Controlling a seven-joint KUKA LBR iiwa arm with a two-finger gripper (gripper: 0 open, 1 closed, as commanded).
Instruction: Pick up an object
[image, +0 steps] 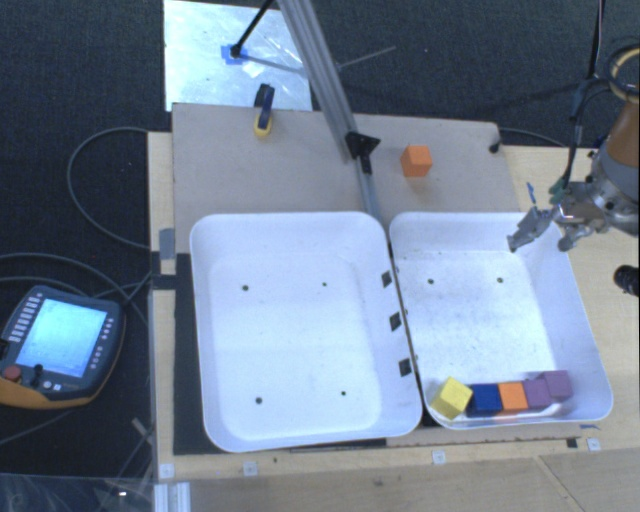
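Along the front wall of the right bin lies a row of small blocks: a yellow block, a blue block, an orange block and two purple blocks. My gripper hangs over that bin's far right corner, well behind the blocks. It is open and nothing is between its fingers.
The left bin sits beside the right one, joined by black clips. An orange cube rests on the board behind the bins. A slanted metal pole crosses the back. A teach pendant lies at the left.
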